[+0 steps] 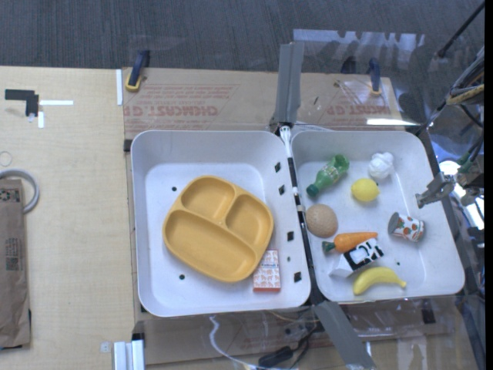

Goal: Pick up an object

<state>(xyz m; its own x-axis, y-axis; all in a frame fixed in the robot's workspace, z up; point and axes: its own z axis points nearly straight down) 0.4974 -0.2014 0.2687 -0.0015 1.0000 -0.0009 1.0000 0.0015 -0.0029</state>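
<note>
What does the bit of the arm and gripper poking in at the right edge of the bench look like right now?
Little of it is in frame. A slim grey metal finger of the two-finger gripper juts over the right rim of the right shallow white bin. Behind it at the frame edge sit pale, shiny parts and thin dark rods or cables, with yellowish cabling above. No markings can be made out.

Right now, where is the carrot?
The carrot lies in the right bin, toward its near side, between the brown ball and the black-and-white carton, above the banana.
</note>
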